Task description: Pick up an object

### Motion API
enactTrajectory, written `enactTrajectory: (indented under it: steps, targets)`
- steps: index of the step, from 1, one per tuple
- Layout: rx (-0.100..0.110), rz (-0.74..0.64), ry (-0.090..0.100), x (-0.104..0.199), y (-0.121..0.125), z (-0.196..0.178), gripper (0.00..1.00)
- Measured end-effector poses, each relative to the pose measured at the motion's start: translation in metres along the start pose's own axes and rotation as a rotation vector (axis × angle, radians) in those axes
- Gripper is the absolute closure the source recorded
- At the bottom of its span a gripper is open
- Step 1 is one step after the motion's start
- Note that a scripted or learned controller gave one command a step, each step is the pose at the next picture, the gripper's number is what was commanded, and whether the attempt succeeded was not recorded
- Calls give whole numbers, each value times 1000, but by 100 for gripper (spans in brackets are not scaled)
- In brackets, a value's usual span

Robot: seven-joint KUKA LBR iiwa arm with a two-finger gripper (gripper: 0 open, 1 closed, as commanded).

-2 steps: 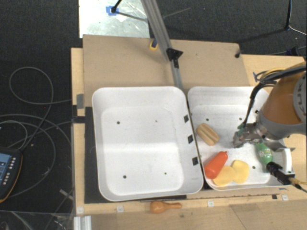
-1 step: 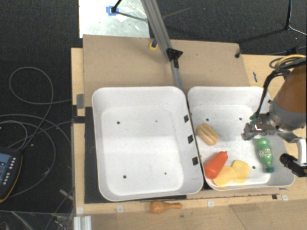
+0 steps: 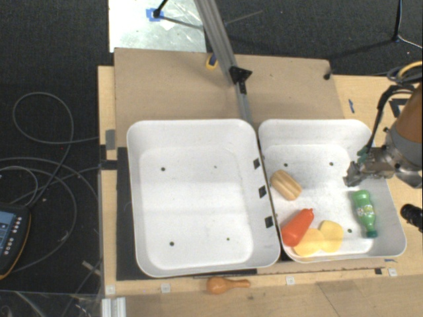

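The right bin (image 3: pixel 310 134) holds a tan bread-like piece (image 3: pixel 286 185), a red sausage-shaped piece (image 3: pixel 297 225), a yellow piece (image 3: pixel 321 238) and a green bottle (image 3: pixel 364 212). My gripper (image 3: pixel 353 175) hangs at the bin's right side, just above the green bottle's top end and apart from it. Nothing shows between its tips.
The left bin (image 3: pixel 149 137) lies beside the right one, joined by black clips (image 3: pixel 262 191). An orange-brown pear-shaped piece (image 3: pixel 226 284) lies on the bench in front of the bins. A grey pole (image 3: pixel 221 41) slants in from the top.
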State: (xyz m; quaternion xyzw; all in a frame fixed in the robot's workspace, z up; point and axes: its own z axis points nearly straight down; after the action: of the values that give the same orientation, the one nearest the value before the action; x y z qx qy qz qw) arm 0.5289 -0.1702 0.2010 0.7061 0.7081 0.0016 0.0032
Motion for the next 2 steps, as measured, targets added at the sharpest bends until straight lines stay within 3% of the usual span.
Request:
enactTrajectory:
  steps: [1,2]
  targets:
    - [0,-2,0,-6,3,-45,100]
    - [3,-9,4,54,25,-47,100]
